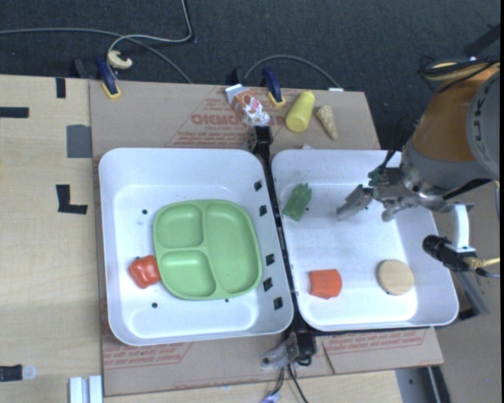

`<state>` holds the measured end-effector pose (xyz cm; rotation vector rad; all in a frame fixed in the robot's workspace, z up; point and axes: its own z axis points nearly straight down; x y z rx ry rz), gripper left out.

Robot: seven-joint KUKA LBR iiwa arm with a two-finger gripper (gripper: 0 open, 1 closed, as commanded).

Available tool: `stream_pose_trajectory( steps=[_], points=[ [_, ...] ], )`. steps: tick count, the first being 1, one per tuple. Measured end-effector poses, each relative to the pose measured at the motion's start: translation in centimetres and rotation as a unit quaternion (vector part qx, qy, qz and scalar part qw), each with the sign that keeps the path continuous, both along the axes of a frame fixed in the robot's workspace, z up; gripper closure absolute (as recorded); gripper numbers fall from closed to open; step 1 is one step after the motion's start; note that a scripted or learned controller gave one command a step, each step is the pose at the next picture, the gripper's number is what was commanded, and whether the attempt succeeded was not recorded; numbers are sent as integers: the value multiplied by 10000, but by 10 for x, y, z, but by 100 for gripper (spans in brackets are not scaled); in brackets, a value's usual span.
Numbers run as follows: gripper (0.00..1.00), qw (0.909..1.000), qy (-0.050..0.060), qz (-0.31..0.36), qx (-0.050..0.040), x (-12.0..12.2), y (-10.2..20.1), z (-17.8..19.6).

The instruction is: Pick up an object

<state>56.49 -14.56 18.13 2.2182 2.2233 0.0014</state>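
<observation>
Wooden tabletop with a cardboard sheet on it carries two shallow white bins side by side, against a dark carpeted floor behind. From the right reaches the grey arm with its orange band, hanging over the right bin. The left bin holds a green divided plate near its middle, with a small red-orange object touching the plate's left edge. The gripper hovers over the upper part of the right bin, its jaws spread apart with nothing between them. Just to its left, near the bin's left wall, lies a green object. Toward the bin's front edge sit an orange block and, well apart to its right, a round tan disc. Beyond the bins, on the cardboard, rest a yellow bottle-like object and a tan cone beside it.
</observation>
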Motion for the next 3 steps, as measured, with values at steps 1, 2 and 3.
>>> stream_pose_trajectory(
  steps=[1, 2, 3],
  points=[
    [0, 10000, 17, -3, 3, 40, 48, -40],
    [0, 10000, -6, 3, -9, 68, 49, -95],
    [100, 10000, 1, 9, -17, 68, 49, -86]
  ],
)
